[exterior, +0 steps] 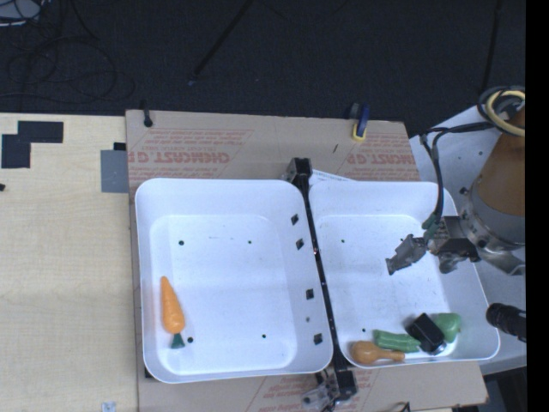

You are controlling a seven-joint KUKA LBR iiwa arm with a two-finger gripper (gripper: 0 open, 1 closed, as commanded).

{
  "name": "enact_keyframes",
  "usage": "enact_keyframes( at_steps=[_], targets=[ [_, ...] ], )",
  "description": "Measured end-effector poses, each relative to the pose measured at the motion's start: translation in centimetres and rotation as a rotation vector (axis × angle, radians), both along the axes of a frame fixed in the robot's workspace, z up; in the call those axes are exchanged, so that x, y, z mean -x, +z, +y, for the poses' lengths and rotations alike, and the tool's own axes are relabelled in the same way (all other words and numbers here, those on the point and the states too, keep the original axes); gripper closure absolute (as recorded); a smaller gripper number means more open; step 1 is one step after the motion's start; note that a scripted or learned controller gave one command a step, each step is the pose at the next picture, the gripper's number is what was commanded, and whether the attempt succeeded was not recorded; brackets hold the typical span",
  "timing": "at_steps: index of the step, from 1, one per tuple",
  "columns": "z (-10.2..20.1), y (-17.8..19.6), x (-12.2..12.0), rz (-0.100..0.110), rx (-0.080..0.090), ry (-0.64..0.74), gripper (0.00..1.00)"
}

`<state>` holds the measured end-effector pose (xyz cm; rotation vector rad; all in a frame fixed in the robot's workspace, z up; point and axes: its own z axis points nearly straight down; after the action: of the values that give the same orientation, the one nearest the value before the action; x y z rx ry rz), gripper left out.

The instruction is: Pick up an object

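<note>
Arm enters from right, orange band visible at edge. Gripper (403, 258) hovers over right bin (360, 197), mid-right area, nothing between fingers; finger state unclear, cannot tell. Right bin near front edge: green object (393, 340), black block (425, 332) on lighter green piece (448, 323), tan pear-shaped item (374, 353), all clustered. Left bin (214, 197): orange carrot toy (171, 307) near front-left corner, well apart from gripper.

Reaches in from the right edge, orange band (506, 174) up high, grey wrist (480, 239) below it bent leftward. End effector (405, 257) sticks out left from the wrist, dark, tilted slightly down, hanging in mid-air. Nothing seen between its tips. Cable (437, 174) loops along the wrist.
</note>
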<state>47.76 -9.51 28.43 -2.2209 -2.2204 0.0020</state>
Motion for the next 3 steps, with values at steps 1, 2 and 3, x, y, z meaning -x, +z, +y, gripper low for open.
enact_keyframes(
  at_steps=[1, 2, 3],
  targets=[
    [9.0, 14.0, 0.1, -0.015, -0.003, 0.012, 0.00],
    [15.0, 25.5, 0.0, -0.013, -0.003, 0.009, 0.00],
    [14.9, 25.7, 0.0, 0.005, 0.002, 0.008, 1.00]
  ],
)
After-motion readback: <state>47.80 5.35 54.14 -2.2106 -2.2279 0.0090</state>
